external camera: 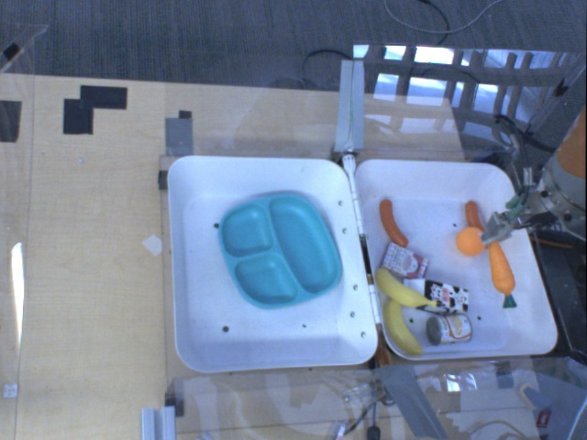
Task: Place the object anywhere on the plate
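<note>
Bananas (400,302) lie low (right bin (431,183)); fingers (500,225) touch an orange ball (470,241)

- Setting: a robotics laboratory work cell, seen from a fixed overhead camera.
- Bench (83,273): pale wood-finish top bearing two shallow white bins; black square markers (92,108) lie on it well to the upper left of the left bin (193,337).
- Clear panels (18,53) edge the bench left of that bin, and metal brackets (348,99) stand above the seam between the bins.
- Floor: grey carpet tile (183,16) beyond the bench, with a loose cable (417,7) above the right bin (541,337).
- Contents: a blue sectioned plate (278,248) in the left bin; toy foods, among them a banana (399,305) and a carrot (501,271), in the right bin.
- Grey arm (564,186) enters at the right bin's far edge.
</note>
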Action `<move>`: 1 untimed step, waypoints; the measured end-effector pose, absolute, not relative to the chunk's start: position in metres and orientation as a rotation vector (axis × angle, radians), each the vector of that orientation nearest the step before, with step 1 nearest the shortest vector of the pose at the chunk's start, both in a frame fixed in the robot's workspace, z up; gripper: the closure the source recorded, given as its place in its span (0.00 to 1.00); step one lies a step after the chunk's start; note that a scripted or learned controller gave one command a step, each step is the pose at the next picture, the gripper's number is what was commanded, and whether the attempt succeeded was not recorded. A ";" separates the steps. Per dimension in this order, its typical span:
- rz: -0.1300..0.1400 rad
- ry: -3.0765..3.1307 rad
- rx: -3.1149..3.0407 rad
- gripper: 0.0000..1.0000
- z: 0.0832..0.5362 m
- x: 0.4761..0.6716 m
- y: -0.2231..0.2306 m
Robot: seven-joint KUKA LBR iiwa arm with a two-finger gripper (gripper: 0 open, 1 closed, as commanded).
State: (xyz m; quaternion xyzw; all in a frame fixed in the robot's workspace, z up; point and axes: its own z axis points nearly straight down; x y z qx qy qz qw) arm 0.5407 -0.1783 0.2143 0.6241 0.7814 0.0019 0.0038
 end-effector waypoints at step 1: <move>0.005 2.494 1.902 1.00 0.221 0.524 -0.088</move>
